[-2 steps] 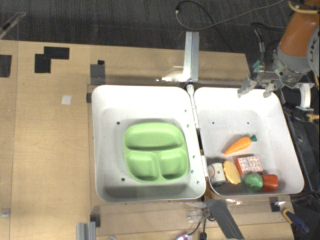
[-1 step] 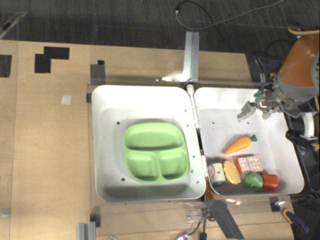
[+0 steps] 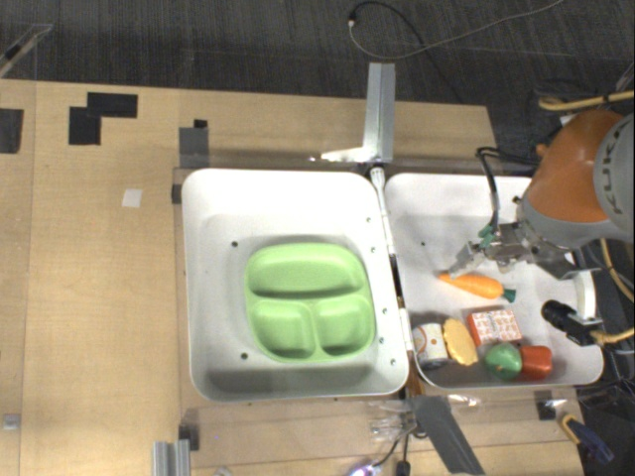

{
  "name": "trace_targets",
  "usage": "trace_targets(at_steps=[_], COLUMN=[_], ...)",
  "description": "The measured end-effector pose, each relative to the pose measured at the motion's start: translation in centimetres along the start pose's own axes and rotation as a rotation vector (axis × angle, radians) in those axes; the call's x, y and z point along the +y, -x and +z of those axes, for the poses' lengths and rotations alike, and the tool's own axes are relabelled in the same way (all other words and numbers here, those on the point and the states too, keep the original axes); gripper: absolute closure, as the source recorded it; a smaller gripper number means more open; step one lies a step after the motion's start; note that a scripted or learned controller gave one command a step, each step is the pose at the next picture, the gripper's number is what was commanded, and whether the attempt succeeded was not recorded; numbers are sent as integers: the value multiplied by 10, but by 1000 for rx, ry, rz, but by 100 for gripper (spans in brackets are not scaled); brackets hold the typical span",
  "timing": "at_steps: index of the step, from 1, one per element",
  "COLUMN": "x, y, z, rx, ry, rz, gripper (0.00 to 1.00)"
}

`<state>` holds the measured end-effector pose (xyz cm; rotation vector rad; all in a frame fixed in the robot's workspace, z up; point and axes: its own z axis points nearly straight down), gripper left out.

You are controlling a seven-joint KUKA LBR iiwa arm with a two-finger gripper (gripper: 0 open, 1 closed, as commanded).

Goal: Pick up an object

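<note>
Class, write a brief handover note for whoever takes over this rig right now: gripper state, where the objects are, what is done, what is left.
Gripper: low in the right bin, just above the toy carrot; nothing visibly held.
Other items along the bin's near edge: small can, yellow piece, patterned box, green ball, red block.
Left bin: green divided tray.
Done: nothing picked.
Left: grasp and lift one object.

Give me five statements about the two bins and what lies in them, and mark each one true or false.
1. The green divided plate lies in the left bin. True.
2. The carrot lies on the green divided plate. False: it lies in the right bin.
3. The gripper is over the right bin, beside the carrot. True.
4. The small can stands outside both bins. False: it is in the right bin, near the front edge.
5. The green pepper lies beside a red item. True.
</note>
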<state>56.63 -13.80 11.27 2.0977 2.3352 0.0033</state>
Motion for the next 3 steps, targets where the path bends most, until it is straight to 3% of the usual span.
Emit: trace_targets(at_steps=[1, 2, 3], x=[-33, -30, -23], y=[-23, -25, -72], z=[22, 10, -105], rx=[-4, -1, -1], ry=[14, 20, 3], rz=[48, 45, -19], gripper=[0, 100, 100])
